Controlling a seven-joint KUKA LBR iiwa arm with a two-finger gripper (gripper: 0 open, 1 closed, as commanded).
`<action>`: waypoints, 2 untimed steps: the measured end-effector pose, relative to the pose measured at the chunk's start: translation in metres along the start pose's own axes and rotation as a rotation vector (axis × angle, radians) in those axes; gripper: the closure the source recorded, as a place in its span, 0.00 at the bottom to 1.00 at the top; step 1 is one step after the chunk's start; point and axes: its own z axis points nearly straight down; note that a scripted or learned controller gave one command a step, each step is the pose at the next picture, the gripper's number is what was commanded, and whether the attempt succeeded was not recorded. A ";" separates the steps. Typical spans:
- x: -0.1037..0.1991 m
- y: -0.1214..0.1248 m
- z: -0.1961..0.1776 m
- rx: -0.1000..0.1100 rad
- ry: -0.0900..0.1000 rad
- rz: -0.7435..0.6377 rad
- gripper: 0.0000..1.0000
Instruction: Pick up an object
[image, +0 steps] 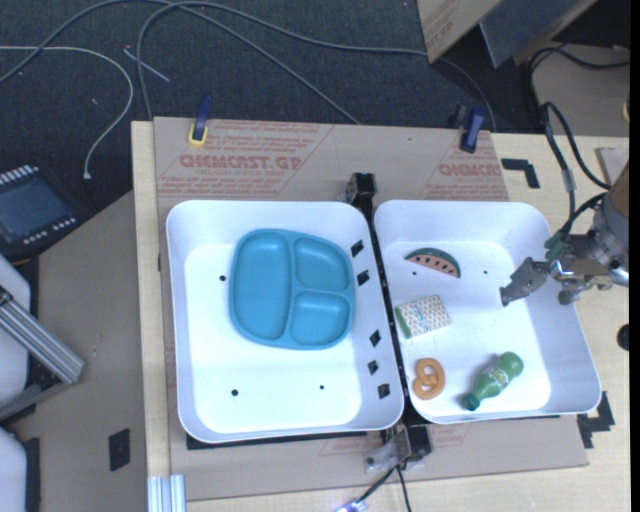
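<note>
Over in the left bin (190, 330) lies a blue divided plate (292, 288), wide, stiff and flat, awkward to pinch except by its rim. The right bin (570, 340) holds easier pickings: a small patterned packet (422, 316) that looks light and soft, a toy pretzel (428, 379), a watermelon slice (433, 263), and a green bottle (493, 380), smooth and probably slippery, best taken across its body. The gripper (545, 275) hangs over the bin's right side, fingers (520, 283) parted a little with nothing between them, apart from every object
</note>
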 end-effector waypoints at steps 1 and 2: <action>0.000 0.002 -0.006 -0.013 -0.002 -0.004 0.00; -0.001 -0.003 0.038 -0.009 -0.001 -0.003 0.00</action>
